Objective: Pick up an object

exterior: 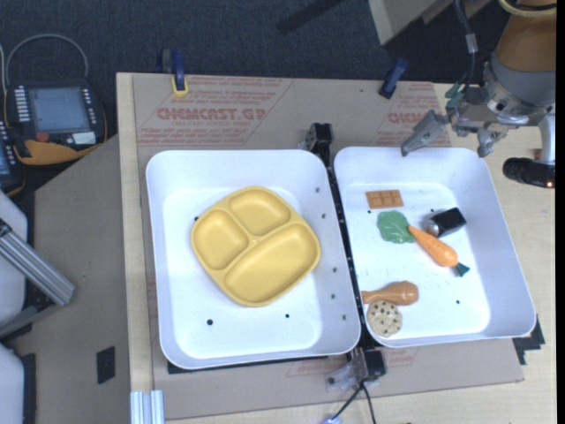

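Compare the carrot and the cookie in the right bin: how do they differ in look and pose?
Shape: the carrot is long and tapered, while the cookie is a round disc.
Colour: the carrot is orange with a dark green tip at its lower right end; the cookie is pale tan with dark specks.
Pose: the carrot lies diagonally, one end against the green piece; the cookie lies flat by the bin's near edge.
Both rest in the right bin, apart from the gripper.

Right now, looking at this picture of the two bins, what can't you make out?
- Arm: cut off by the top and right edges of the camera view.
- Gripper: blurred, above the right bin's far rim; nothing shows between its fingers.
- Black block: too small to tell what it is.
- Yellow plate: glare washes out its surface, so fine detail in its three sections is lost.
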Controlling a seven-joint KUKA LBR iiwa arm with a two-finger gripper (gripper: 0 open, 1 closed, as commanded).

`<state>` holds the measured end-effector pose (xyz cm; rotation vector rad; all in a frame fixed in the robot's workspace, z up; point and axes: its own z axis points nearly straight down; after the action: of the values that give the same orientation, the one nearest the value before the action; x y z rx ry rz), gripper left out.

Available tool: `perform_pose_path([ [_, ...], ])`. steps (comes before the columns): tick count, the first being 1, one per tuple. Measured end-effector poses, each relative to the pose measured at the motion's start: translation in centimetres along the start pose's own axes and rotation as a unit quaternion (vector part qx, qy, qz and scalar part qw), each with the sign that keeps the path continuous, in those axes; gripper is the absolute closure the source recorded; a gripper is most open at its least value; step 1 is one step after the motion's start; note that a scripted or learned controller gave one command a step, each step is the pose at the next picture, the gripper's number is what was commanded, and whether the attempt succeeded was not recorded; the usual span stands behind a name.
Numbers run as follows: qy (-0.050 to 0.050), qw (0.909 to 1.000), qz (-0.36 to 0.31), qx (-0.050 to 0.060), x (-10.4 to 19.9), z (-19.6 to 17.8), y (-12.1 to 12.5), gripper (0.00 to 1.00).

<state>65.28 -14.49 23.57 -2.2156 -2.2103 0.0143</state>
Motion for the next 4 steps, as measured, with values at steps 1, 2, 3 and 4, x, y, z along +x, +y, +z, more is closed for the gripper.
perform_pose_path([
  [1,-0.001,1.0,-0.001,-0.007,0.0,-0.9,0.2,0.0],
  [2,-0.001,1.0,-0.001,-0.005,-0.4,3.5,0.8,0.0],
  [3,-0.001,1.0,-0.001,-0.005,-0.1,8.4,-0.1,0.0],
  [4,0.0,1.0,-0.002,-0.004,0.3,14.6,0.4,0.0],
])
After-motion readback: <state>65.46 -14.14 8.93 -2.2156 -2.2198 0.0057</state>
